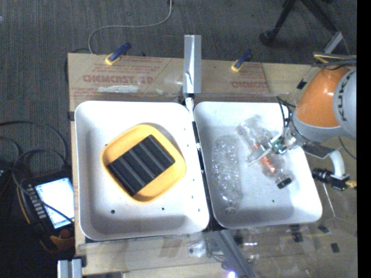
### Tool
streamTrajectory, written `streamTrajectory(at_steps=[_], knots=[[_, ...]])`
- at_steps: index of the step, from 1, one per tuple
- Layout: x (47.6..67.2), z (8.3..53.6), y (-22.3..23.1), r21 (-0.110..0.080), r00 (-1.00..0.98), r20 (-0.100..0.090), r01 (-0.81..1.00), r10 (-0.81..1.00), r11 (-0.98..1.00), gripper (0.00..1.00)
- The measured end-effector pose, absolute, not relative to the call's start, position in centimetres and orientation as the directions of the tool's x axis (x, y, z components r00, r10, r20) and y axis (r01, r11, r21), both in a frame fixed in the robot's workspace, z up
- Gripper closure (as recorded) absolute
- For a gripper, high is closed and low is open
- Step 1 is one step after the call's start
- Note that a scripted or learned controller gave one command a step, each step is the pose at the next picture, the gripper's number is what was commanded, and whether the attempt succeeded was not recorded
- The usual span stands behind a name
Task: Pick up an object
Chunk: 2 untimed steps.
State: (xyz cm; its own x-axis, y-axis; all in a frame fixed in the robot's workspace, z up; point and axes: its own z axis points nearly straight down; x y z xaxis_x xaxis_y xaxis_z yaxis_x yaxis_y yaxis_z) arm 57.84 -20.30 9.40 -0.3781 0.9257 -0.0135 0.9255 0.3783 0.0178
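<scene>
- The bench bears 2 white bins, side by side and touching along a shared middle edge.
- The left bin holds 1 thing: a yellow tray with a black ribbed insert, lying flat near the bin's middle and turned at a slant to the walls.
- The right bin holds clear plastic things that are hard to tell apart against the white floor.
- A clear crinkled bottle lies lengthwise in the right bin's left half, running from mid-bin toward the near wall.
- A second clear piece lies near the far middle of the right bin, just beside the gripper.
- A small clear item with an orange part and a dark end lies right of the bottle, apart from it, below the gripper.
- The arm comes in from the right, its orange band over the right bin's right rim.
- The gripper sits low over the right bin, among the clear pieces in the bin's right half.
- How the gripper stands, wide, narrow or closed on something, cannot be told: clear plastic and glare blur that spot.
- 2 clamps with blue and yellow handles sit at the far edge of the bench, 1 behind each bin.
- A metal upright stands at the far end of the line between the bins.
- A tablet lies on the floor left of the bench.
</scene>
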Motion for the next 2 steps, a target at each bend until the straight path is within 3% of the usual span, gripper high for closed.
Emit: streamTrajectory(at_steps=[1, 2], knots=[[58.0, 10.5, -20.2, 0.022, -0.378, -0.013, 0.925, 0.926, 0.379, 1.0], [60.2, 18.1, -15.9, 0.0, -0.332, -0.001, 0.943, 0.943, 0.332, 1.0]])
